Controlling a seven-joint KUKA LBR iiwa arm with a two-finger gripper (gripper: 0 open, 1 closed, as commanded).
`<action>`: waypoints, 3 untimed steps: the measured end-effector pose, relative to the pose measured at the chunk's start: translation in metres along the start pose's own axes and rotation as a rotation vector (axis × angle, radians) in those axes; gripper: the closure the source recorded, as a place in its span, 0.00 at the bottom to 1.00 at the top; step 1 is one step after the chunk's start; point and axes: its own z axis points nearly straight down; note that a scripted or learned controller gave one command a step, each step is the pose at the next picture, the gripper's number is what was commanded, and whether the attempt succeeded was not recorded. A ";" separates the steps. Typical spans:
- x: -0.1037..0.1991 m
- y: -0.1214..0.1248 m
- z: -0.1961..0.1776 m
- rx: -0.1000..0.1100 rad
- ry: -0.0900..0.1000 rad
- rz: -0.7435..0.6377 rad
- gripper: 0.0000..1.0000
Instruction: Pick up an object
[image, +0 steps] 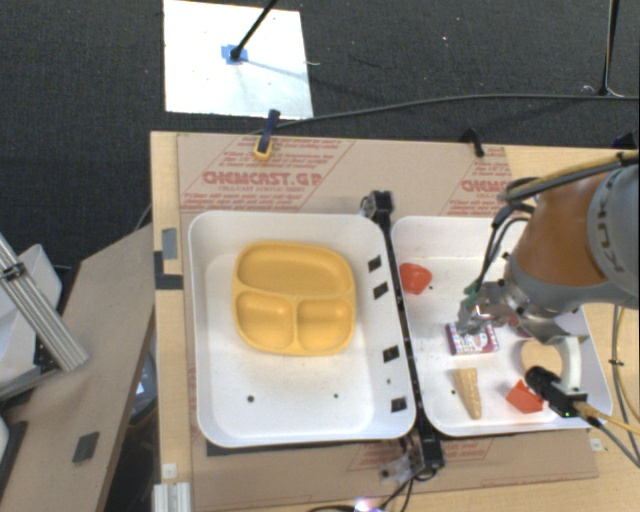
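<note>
End effector over purple packet, grip state indiscernible; "CHEMCAST GP" on board.

Yellow divided plate, red-orange piece, tan cone, white bins

purple packet, flat, right bin

Bench bears two white bins side by side.
</note>
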 end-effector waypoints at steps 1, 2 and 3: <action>-0.008 -0.002 -0.060 -0.003 -0.001 0.001 1.00; -0.004 0.009 -0.114 -0.003 -0.001 -0.001 1.00; 0.048 0.024 -0.112 0.002 0.002 -0.006 1.00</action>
